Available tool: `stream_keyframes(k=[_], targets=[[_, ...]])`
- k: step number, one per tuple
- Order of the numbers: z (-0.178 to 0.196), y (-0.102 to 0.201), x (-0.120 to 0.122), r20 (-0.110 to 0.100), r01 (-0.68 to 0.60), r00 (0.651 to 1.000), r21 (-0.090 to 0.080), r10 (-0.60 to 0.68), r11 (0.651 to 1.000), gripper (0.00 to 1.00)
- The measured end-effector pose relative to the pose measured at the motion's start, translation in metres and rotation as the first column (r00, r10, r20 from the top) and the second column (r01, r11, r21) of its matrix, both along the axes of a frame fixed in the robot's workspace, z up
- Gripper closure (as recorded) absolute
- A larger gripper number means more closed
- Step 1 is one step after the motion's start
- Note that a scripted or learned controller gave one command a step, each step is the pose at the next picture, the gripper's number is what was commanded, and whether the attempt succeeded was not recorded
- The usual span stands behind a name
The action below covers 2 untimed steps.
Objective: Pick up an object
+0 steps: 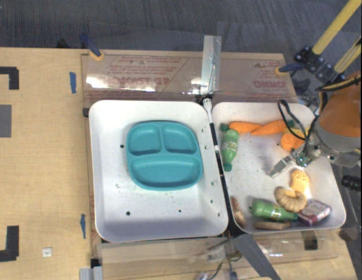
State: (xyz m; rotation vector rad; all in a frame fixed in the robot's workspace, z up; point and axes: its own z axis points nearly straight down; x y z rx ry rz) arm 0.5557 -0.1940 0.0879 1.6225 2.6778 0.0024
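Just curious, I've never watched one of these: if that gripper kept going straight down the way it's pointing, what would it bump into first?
Probably the yellow toy just below the gripper, or the bare bin floor beside it. Depth is hard to judge from this slanted view.

Red lettering runs across the clear panels (140, 74) behind the bins, but it is too blurred to read.

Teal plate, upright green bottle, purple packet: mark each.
Teal plate (164, 172): camera view, large lower compartment.
Upright green bottle (229, 149): camera view, body label.
Purple packet (315, 212): camera view, top face.
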Motion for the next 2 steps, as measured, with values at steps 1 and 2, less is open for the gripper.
stream_keyframes(k=[1,2], targets=[[-0.001,-0.015,0.091,-0.006,0.145,0.989,0.005,-0.145,0.989,0.00],[0.012,-0.014,0.094,0.001,0.141,0.990,0.001,-0.141,0.990,1.00]])
